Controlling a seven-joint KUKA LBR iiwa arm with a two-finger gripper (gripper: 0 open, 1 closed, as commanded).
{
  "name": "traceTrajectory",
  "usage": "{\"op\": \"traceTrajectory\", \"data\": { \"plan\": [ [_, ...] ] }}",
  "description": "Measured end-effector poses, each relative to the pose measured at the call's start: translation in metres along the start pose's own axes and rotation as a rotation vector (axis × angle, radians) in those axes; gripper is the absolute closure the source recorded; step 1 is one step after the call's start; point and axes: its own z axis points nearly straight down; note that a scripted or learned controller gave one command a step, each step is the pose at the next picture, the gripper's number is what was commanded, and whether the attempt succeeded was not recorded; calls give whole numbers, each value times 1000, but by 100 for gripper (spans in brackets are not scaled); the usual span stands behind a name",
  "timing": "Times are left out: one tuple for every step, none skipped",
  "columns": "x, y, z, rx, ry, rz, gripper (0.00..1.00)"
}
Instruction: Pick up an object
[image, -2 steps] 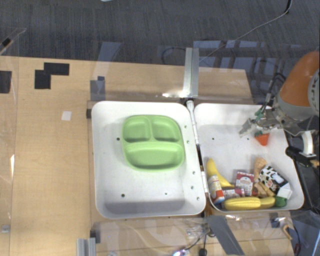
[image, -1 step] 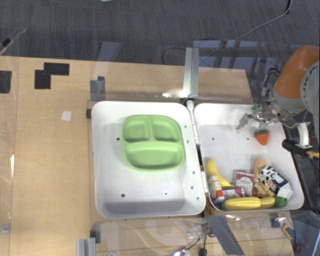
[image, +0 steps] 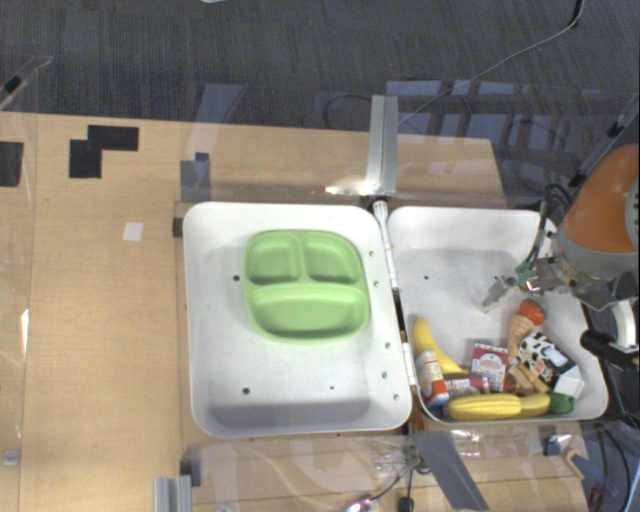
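Nearest, in right bin (image: 440, 235): corn cob (image: 485, 406), bottle (image: 431, 372), banana (image: 428, 340), small box (image: 489, 361), cow-print carton (image: 541, 354), ice-cream cone (image: 523, 326), all heaped. Just beyond, end effector (image: 506, 289), spread wide and grasping nothing, above bare floor. In left bin (image: 210, 330), green divided plate (image: 303, 282). Farther back, wooden tabletop (image: 90, 300).

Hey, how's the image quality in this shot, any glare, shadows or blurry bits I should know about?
Camera view: bright glare sits on the metal divider post at the top of the bins; the green tray in the left bin is sharp, with soft shadow along that bin's lower wall; the toys in the right bin look small and slightly soft; the claw is a little blurred.
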Motion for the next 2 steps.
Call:
{"op": "traceTrajectory", "data": {
  "plan": [
    [1, 2, -12, -5, 1, -1, 100],
    [1, 2, -12, -5, 1, -1, 0]
  ]
}}
